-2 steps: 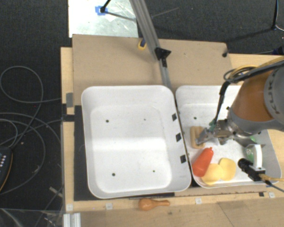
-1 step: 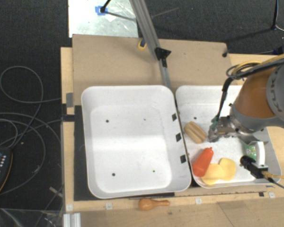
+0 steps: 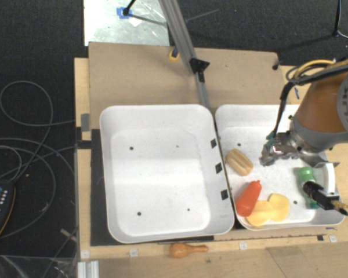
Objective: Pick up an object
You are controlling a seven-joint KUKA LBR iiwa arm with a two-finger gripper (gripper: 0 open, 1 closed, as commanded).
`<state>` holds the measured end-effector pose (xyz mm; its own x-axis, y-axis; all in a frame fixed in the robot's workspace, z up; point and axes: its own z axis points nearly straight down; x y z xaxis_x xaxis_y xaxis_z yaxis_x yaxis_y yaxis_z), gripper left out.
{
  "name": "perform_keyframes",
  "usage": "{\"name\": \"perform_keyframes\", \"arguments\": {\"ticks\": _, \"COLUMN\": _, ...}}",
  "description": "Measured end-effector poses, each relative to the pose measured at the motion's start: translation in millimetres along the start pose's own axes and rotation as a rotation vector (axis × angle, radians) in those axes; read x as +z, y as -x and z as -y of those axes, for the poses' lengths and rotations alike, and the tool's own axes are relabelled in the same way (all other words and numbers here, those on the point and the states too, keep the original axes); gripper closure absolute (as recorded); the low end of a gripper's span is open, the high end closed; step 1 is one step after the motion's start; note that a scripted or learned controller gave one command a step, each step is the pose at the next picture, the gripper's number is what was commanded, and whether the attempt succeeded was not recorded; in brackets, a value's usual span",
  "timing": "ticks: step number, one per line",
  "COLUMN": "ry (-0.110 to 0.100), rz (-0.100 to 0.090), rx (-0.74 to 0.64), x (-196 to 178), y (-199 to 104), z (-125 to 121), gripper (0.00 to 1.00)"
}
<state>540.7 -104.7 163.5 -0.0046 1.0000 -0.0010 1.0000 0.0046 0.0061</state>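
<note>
Camera view from above gives me the brown board bench (image 3: pixel 139 77) first, flat and matte, with black carpet and loose cables around it. On it sit two shallow white bins with rounded corners and a faintly speckled plastic surface: the left bin (image 3: pixel 162 172) and the right bin (image 3: pixel 249 126), touching along their inner walls, where small black clips show. From the right the arm (image 3: pixel 327 106) reaches over the right bin, its orange band smooth and rounded above a grey wrist. A thin grey pole (image 3: pixel 180 30) crosses the top of the bench at a slant.

In the right bin I see a yellow lumpy soft-looking object (image 3: pixel 271 209) near the front wall, a glossy red bottle-shaped piece (image 3: pixel 249 197) leaning against its left side, and a tan, ribbed, bread-like oval (image 3: pixel 239 161) lying just beside the inner wall. A green item (image 3: pixel 305 174) with a black part lies at the bin's right edge, partly behind the arm. The gripper (image 3: pixel 269 154) hangs low over the bin floor, right of the tan oval and apart from it; I cannot tell how it is set. A tan pear-shaped object (image 3: pixel 187 249) lies on the bench in front of the bins.
</note>
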Motion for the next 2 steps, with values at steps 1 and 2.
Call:
{"name": "perform_keyframes", "arguments": {"ticks": 1, "ry": 0.001, "rz": 0.001, "rx": 0.0, "x": -53.8, "y": 11.1, "z": -0.3, "gripper": 1.0}}
{"name": "perform_keyframes", "arguments": {"ticks": 2, "ry": 0.003, "rz": 0.001, "rx": -0.002, "x": -111.3, "y": 7.2, "z": -11.3, "gripper": 1.0}}
